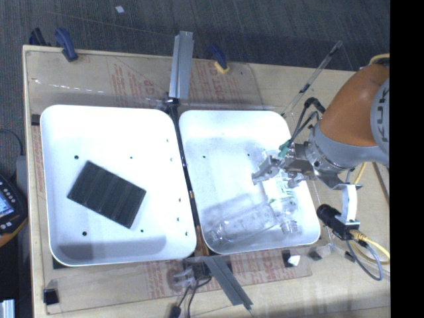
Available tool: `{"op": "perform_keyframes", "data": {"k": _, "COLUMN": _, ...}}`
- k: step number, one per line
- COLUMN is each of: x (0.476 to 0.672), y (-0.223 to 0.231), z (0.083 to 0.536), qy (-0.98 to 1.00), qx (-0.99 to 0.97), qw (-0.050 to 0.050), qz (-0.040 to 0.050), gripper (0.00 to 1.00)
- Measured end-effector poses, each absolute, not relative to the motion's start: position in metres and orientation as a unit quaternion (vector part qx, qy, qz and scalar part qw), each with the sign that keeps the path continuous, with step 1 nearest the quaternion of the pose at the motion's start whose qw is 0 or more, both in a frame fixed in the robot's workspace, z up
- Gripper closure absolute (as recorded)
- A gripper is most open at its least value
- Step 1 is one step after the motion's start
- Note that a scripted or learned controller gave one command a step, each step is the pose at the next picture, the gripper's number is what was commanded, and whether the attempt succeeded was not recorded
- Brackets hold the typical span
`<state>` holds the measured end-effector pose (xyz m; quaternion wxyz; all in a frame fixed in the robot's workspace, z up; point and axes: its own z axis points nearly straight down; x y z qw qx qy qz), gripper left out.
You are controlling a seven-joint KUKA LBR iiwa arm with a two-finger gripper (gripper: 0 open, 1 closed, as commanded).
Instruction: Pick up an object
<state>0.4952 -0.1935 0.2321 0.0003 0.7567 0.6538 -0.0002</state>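
Observation:
A dark ribbed rectangular pad lies flat in the left bin, towards its front left. In the right bin a clear plastic bottle lies on its side near the front wall. More clear plastic sits at the bottle's right end, hard to tell apart from it. My gripper hangs over the right half of the right bin, above and slightly behind the bottle. The grey arm with its orange band reaches in from the right.
A metal divider bar runs between the bins at the back. Blue clamps hold the bench's rear edge. Cables and a black connector hang beside the right bin's front right corner.

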Motion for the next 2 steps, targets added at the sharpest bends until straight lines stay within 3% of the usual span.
{"op": "perform_keyframes", "data": {"k": 2, "x": 0.551, "y": -0.204, "z": 0.206, "qy": 0.733, "qx": 0.68, "qw": 0.0, "qz": -0.0003, "gripper": 0.0}}
